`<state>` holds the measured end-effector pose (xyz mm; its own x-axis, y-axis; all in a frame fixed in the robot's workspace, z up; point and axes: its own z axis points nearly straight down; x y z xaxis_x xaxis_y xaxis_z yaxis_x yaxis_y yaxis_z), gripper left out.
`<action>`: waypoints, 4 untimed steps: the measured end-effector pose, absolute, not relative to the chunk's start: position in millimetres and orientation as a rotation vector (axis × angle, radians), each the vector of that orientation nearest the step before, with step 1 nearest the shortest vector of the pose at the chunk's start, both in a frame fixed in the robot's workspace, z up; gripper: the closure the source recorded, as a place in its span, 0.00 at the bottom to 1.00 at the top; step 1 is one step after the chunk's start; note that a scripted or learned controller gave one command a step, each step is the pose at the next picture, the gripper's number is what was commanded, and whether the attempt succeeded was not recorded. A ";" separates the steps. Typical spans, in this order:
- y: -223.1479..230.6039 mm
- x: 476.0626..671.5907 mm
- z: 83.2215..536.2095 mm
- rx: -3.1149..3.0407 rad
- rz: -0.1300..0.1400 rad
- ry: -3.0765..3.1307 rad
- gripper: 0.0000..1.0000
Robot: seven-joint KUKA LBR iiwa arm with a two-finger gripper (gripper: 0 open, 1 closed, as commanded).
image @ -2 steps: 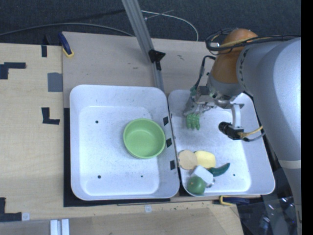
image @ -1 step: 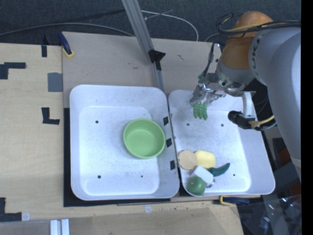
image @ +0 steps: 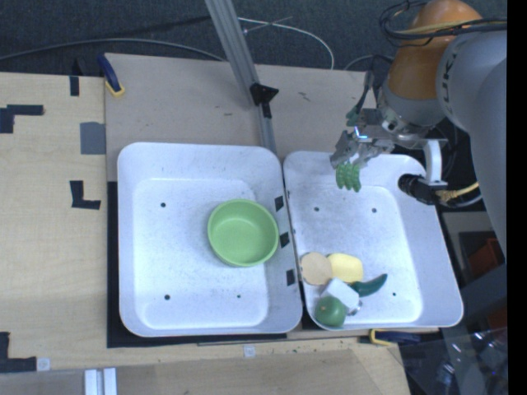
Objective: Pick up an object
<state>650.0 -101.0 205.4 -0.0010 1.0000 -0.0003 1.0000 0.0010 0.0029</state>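
My gripper point(image: 352, 160) hangs over the far end of the right bin point(image: 428, 245), its fingers shut on a small green leafy object point(image: 349, 178) that dangles just above the bin floor. At the near end of the same bin lies a cluster: a tan round piece point(image: 315, 267), a yellow item point(image: 347, 266), a white block point(image: 339, 292), a green ball point(image: 331, 311) and a dark green pepper-like piece point(image: 373, 285). A light green bowl point(image: 242, 233) sits upright in the middle of the left bin point(image: 148, 179).
A grey pole point(image: 239, 52) slants down from the top to the seam between the two bins. The arm's grey body and orange band point(image: 428, 48) fill the upper right. Wooden bench top surrounds the bins.
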 end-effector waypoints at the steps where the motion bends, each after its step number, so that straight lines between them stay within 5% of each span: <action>1: -100.6 651.1 251.6 2.217 0.004 2.221 1.00; 4: 75.5 661.7 217.6 2.215 -0.001 2.231 1.00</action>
